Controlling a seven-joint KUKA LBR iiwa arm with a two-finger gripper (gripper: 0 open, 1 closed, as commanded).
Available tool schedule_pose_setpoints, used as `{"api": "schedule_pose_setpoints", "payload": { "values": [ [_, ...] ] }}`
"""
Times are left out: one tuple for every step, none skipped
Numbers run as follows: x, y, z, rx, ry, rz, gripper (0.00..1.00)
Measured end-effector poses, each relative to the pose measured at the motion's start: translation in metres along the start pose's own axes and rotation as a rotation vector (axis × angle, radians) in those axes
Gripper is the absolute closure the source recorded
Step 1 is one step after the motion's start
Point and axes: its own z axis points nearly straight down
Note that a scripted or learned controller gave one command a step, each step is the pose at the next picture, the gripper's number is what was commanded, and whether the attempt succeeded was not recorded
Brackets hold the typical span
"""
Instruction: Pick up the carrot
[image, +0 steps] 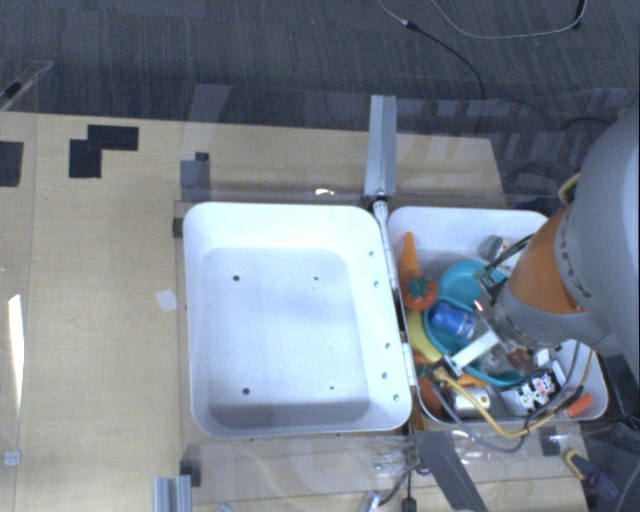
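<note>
1. You see two white bins side by side on the bench: the left bin (290, 320) and the right bin (450, 222), which is crowded with objects.
2. The carrot (408, 256) lies in the right bin, close against its left wall near the far end, pointing lengthwise along that wall.
3. Just below the carrot sits a small red and green object (418, 292), touching or nearly touching its lower end.
4. A teal bowl (462, 281) rests beside these, with a blue object (452, 322) at its near side and something yellow (424, 343) next to that.
5. The arm (575, 260) hangs over the right side of that bin; its wrist and gripper (505, 350) are low among the clutter, apart from the carrot.
6. You cannot tell whether the fingers are spread or closed; cables and objects hide them.
</note>
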Motion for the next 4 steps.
{"api": "schedule_pose_setpoints", "payload": {
  "values": [
    [-0.025, 0.058, 0.004, -0.006, 0.016, 0.28, 0.0],
    [-0.001, 0.012, 0.004, -0.013, 0.016, 0.286, 0.0],
    [0.002, 0.012, -0.005, -0.012, 0.017, 0.275, 1.0],
    [0.057, 0.02, -0.085, 0.004, -0.006, 0.283, 1.0]
  ]
}}
